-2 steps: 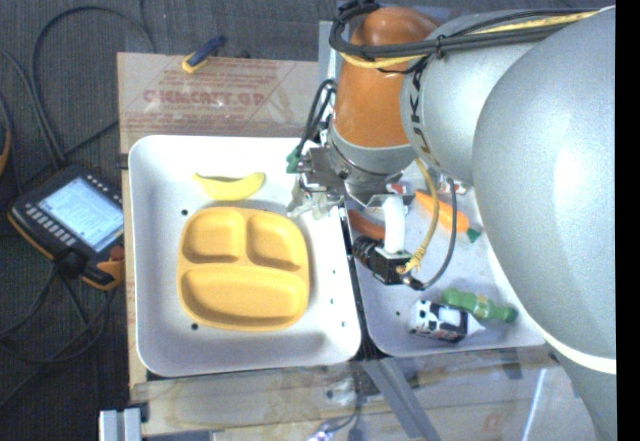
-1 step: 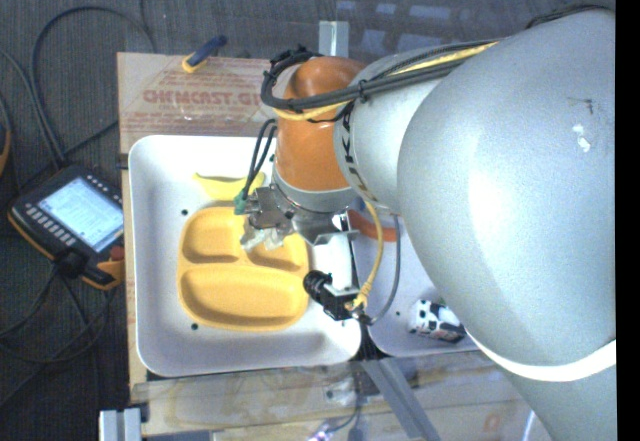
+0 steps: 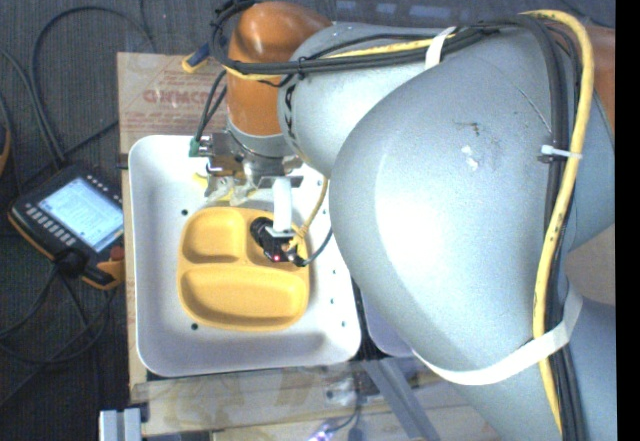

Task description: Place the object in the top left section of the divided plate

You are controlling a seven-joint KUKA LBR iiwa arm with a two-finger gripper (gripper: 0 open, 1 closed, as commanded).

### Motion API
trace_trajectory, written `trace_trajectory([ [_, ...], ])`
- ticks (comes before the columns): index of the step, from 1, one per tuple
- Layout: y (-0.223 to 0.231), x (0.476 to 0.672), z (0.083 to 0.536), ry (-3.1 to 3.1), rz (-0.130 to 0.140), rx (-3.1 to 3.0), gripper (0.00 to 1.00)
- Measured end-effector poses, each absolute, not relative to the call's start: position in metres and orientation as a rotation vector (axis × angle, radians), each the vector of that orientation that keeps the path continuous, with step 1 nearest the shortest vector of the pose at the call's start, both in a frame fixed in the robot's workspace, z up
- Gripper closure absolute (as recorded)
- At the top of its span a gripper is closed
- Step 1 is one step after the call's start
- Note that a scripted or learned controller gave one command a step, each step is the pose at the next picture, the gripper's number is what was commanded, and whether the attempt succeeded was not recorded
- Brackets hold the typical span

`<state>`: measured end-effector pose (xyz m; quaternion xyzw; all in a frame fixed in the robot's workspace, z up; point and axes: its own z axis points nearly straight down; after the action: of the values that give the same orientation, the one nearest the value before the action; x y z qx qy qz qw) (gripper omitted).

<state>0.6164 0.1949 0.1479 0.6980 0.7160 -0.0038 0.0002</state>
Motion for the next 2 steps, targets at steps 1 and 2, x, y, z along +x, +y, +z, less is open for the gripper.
trace_trajectory([
  [1,0.113,0.583,0.207,2.322,-0.012,2.117,1.00],
  [2,0.163,0.548,0.171,2.531,-0.008,1.869,1.00],
])
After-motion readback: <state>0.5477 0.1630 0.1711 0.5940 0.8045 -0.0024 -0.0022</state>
